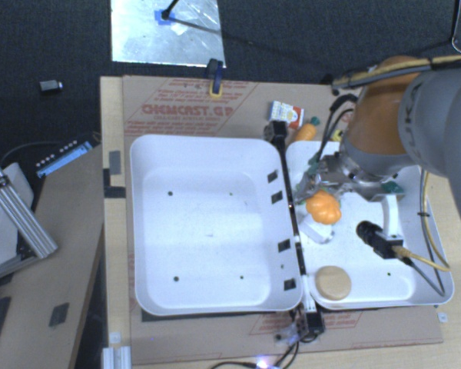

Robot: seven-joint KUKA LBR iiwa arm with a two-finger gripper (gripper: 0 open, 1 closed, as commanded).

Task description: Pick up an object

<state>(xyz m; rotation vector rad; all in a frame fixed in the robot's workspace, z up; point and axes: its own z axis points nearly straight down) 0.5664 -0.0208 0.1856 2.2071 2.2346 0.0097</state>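
Orange ball (323,207) sits in the right bin (403,290), near its left wall, just under the end effector (328,181). I cannot tell how the end effector is set, because the arm (399,121) hides much of it. The ball looks small, round, light and a bit soft, so it may roll or slip; best to pinch it across its middle. A tan disc (333,283) lies nearer the front. The left bin (146,283) sits beside it.
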